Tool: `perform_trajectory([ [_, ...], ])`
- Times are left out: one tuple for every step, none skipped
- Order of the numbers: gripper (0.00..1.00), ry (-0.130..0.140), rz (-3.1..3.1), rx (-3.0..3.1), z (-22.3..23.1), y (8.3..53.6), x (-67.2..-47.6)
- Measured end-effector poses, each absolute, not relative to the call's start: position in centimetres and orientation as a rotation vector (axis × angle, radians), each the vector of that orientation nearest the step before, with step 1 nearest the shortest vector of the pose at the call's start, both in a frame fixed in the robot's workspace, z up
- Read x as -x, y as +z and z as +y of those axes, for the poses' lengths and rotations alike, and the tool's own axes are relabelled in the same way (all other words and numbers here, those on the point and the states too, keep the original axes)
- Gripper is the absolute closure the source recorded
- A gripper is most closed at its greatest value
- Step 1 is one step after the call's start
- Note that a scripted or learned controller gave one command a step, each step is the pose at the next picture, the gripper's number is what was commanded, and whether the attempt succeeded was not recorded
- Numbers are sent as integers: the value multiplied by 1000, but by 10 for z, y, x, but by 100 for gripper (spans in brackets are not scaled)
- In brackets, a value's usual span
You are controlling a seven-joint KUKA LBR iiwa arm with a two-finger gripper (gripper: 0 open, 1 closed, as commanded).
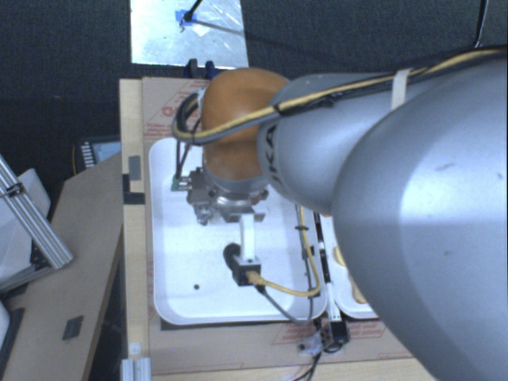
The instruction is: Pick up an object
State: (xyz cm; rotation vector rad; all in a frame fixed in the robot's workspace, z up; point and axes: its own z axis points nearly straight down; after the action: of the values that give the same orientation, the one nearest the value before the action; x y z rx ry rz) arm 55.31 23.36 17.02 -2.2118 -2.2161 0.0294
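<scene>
1. White left bin (pixel 171 312) sits nearest. Its floor looks bare apart from a tiny dark speck (pixel 196 286) by the near rim, too small to name.
2. Right bin (pixel 346 308): a tan shape (pixel 359 294) peeks out from under the arm (pixel 413 197), probably an object worth grabbing.
3. Farther in, the gripper (pixel 222 203) hangs over the left bin's middle, below the orange band (pixel 234 125). Can't tell if it's spread or clamped on anything.
4. My read is it's at the reach step. The next move needs a real target lined up underneath before it descends.
</scene>
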Motion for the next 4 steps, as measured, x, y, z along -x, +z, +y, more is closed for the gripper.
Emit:
perform_trajectory([
  [100,0,-2211,2245,66,240,-547],
  [100,-14,-2234,2210,152,305,-531],
  [100,1,-2221,2220,133,299,-485],
  [100,-31,-2235,2222,157,525,-516],
])
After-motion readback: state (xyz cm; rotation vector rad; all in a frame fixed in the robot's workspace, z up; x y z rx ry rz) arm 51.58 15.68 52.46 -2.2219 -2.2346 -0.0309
